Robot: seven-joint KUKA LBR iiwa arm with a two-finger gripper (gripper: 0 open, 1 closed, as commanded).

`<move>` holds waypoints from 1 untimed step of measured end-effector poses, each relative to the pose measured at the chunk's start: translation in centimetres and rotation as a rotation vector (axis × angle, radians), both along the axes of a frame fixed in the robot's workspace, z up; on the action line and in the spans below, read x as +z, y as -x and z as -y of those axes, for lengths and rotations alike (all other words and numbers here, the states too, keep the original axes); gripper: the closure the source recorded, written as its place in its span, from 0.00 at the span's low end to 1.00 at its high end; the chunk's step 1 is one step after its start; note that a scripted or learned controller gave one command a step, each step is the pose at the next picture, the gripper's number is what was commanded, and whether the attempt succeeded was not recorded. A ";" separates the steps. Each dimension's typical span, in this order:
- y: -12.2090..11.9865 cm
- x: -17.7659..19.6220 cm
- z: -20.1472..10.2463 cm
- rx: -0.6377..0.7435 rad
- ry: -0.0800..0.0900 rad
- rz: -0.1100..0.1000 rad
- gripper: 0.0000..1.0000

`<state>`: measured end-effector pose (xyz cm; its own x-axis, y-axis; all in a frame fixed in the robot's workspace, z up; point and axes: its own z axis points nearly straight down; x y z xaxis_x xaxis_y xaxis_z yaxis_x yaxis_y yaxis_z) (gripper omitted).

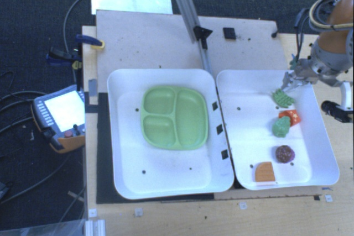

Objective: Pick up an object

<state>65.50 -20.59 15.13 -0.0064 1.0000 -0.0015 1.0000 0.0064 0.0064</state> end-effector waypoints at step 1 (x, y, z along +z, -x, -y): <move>-0.4 4.6 -0.5 0.001 0.000 0.001 1.00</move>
